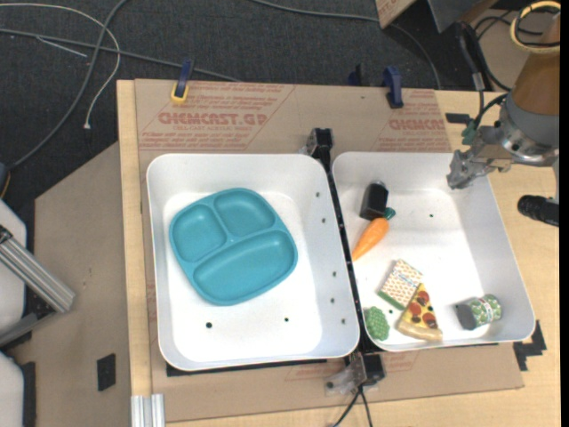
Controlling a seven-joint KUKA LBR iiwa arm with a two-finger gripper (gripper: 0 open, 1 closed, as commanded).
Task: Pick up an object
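The right bin (498,238) holds an orange toy carrot (370,237), a black block with a teal tip (375,200), a patterned cracker box (401,282), a pizza slice toy (420,314), a green leafy piece (377,322) and a small grey-green can (478,311). My gripper (464,172) hangs over the bin's far right corner, well away from all of these objects, with nothing seen between its fingers.
The left bin (169,194) holds a teal divided plate (233,245). Two blue clamps (183,78) (392,87) pin the cardboard sheet at the back. Cables lie on the dark floor at the top left.
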